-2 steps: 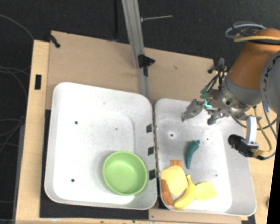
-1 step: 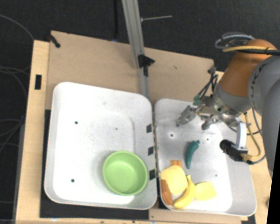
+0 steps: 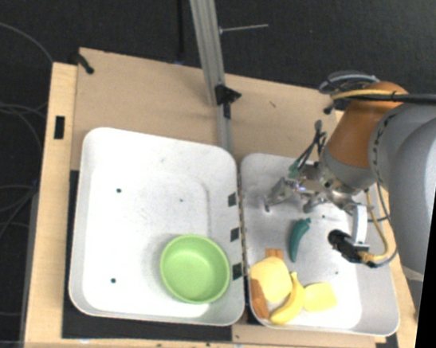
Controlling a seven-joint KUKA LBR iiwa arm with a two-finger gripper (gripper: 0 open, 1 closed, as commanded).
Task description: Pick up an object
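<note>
On the left we see the left bin (image 3: 123,164), and in its near right corner sits a green bowl (image 3: 195,267), upright and well apart from the arm. It plays no part in the reach as things stand.

Moving right across the divider, the right bin (image 3: 376,312) holds a cluster at its near edge: a pale yellow block (image 3: 269,276) with something orange (image 3: 261,301) tucked under it, a banana (image 3: 292,302) touching it, and another yellow piece (image 3: 320,297) just beside the banana. Above that cluster lies a small teal object (image 3: 298,237), slim and standing a little apart from the rest.

Over the far part of this bin hangs the gripper (image 3: 303,187); whether it is wide or narrow we cannot tell, since cables and the wrist housing crowd it.

We judge the teal piece the nearest candidate. Its slimness is the risk: a slightly offset descent could nudge it aside or close on nothing. If the arm goes for the yellow cluster instead, the pieces touch, so one may drag another or slip out. The bin wall and divider near the cluster could also block a finger.
</note>
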